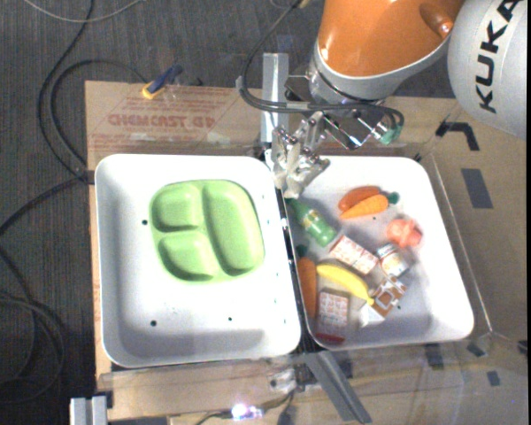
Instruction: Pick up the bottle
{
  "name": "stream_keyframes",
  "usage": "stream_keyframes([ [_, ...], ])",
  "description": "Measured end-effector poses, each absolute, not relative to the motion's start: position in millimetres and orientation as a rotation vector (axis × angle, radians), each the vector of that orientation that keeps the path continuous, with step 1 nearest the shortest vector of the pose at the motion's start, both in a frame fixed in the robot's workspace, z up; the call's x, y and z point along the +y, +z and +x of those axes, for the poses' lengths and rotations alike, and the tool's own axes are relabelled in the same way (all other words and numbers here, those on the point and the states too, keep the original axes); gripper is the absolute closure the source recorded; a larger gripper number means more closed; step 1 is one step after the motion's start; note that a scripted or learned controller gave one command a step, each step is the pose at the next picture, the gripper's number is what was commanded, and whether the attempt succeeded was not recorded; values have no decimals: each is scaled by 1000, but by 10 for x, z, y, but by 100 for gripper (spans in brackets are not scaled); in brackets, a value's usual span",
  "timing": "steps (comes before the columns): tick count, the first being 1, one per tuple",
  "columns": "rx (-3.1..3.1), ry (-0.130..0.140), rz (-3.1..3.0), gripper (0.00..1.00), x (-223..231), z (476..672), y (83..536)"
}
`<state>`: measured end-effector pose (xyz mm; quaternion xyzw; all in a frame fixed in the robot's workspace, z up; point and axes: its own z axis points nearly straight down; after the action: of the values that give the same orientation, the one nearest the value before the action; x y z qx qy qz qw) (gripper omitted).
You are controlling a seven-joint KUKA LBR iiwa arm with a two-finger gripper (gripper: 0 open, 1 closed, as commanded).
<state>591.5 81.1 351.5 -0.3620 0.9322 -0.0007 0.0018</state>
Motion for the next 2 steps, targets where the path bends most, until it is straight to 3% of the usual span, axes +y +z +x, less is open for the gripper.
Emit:
stream_keyframes([
  [1, 2920, 8, -1152, 100, 1526, 6414, 2851],
  [2, 2885, 10, -1234, 100, 1674, 6079, 2274],
])
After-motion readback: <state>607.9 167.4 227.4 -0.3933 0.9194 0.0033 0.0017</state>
